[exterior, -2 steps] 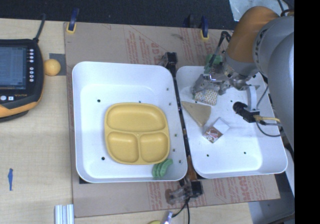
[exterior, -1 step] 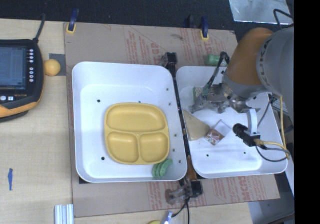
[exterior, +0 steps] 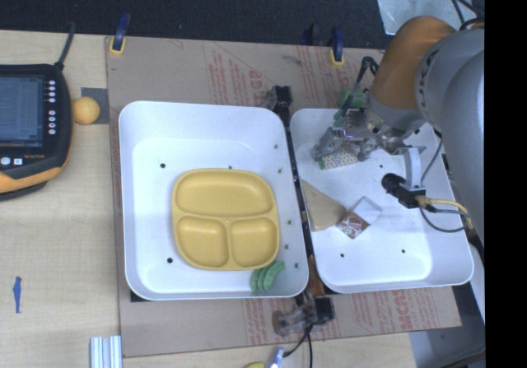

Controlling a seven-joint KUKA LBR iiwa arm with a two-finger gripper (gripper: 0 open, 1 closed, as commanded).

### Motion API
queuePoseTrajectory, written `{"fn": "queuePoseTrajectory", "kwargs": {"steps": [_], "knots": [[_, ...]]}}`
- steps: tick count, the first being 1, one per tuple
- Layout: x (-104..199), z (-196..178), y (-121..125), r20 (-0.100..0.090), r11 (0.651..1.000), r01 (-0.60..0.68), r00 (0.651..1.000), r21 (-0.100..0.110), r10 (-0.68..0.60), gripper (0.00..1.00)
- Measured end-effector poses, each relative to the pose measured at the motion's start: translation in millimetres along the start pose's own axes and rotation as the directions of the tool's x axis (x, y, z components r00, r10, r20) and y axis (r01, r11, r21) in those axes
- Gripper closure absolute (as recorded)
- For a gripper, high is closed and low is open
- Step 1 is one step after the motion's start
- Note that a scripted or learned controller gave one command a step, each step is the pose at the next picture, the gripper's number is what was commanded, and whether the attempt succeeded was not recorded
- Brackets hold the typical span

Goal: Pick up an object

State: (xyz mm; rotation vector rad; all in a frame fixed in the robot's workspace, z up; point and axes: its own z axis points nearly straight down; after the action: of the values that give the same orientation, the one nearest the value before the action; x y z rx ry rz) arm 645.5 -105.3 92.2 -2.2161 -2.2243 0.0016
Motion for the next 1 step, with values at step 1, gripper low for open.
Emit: {"fn": "queuePoseTrajectory", "kwargs": {"steps": [1], "knots": [[-0.2, -10.3, 0.1, 0.0, 1.0, 0.002, 1.0, 0.001, -0.002, 1.0]]}}
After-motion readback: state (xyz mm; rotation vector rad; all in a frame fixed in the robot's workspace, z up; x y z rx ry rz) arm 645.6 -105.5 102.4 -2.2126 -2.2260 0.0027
